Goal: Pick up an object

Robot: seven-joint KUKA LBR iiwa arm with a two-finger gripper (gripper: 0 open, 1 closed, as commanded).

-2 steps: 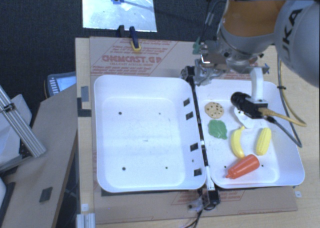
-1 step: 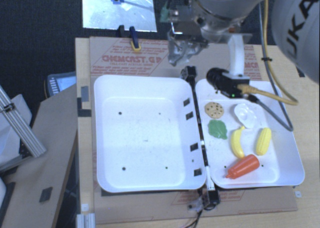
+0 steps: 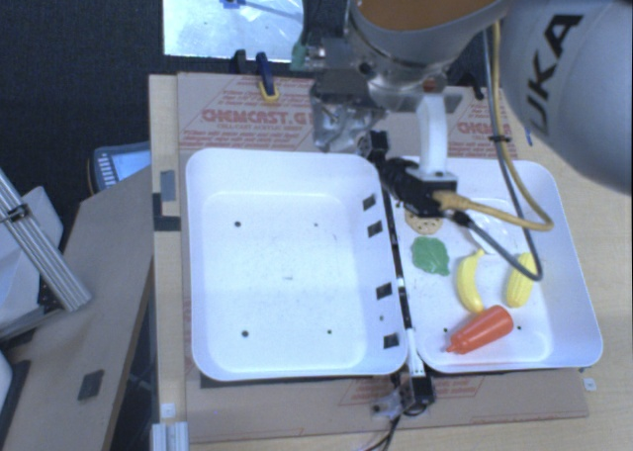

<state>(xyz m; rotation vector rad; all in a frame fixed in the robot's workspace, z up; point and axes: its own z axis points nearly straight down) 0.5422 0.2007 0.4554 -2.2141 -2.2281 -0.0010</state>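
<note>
I cannot tell whether the gripper (image 3: 343, 133) (blurred, by the left bin (image 3: 287, 286)) is closed.

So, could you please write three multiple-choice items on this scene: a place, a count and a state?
1. Where in the view's right bin is the carrot? A near end; B far end; C on the rim.
2. How many yellow things share its bin? A one; B two; C four.
3. The carrot is: A lying flat; B standing upright; C hanging in the air.
Answers: A, it lies by the near wall. B, a banana and a corn cob. A, it rests on the floor, apart from the gripper.
</note>
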